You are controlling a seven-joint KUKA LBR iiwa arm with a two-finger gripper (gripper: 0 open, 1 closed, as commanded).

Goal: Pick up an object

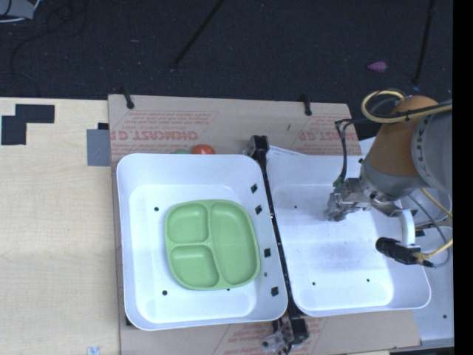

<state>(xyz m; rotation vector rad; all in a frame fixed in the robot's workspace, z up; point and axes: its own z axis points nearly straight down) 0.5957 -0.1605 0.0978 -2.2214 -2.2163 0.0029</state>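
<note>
While the grey arm (414,154) reaches in from the right, its jaws hang low over the right bin (347,272), near that bin's upper middle; whether they are released or clenched cannot be told; a green divided plate (212,243) lies flat in the left bin (140,198); a small red object (202,150) sits on the table (52,228) just behind that bin's far rim.

Even, moderately bright overhead light is washing the two white bins (140,191) almost flat, with faint soft shadows. The dark floor (222,35) toward 12 o'clock is sinking into murk. The whole frame is looking slightly soft and grainy.
</note>
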